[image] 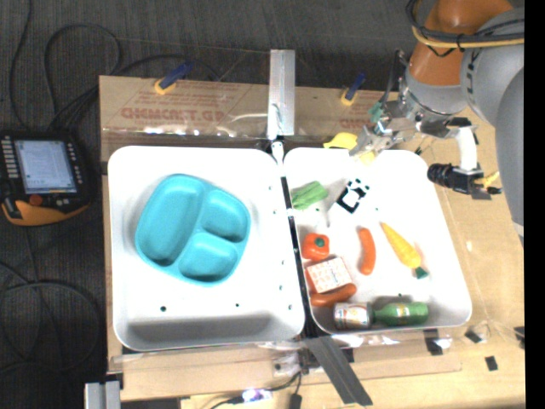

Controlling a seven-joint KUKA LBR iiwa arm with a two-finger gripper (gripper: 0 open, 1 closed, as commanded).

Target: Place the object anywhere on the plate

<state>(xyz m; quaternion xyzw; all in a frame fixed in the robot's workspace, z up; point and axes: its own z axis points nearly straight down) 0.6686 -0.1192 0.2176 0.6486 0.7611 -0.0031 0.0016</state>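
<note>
Nearest the lens, along the near wall of the right bin, a green bottle lies on its side, end to end with a small can.

The gripper hangs over the far rim of that bin, below the arm's orange band. Whether it is open or closed cannot be told, as its tip is a small, cluttered patch. A yellow object lies just to the left of the tip on the bin's far rim. A scrap of the same yellow shows right under the tip, but it is unclear if the gripper grasps it or merely touches it.

Nearer the camera than the gripper, a black-and-white piece sits on the bin floor, with a green vegetable to its left by the dividing wall. Farther out lie a red tomato-like item, an orange-red sausage shape and a yellow corn-like piece with a green end. A red-and-white box rests just beyond the can.

Well apart from the gripper, across the divider, the blue plate with three compartments sits in the left bin. None of the objects rests on it.

A handheld control pendant lies on the floor beyond the left bin.
</note>
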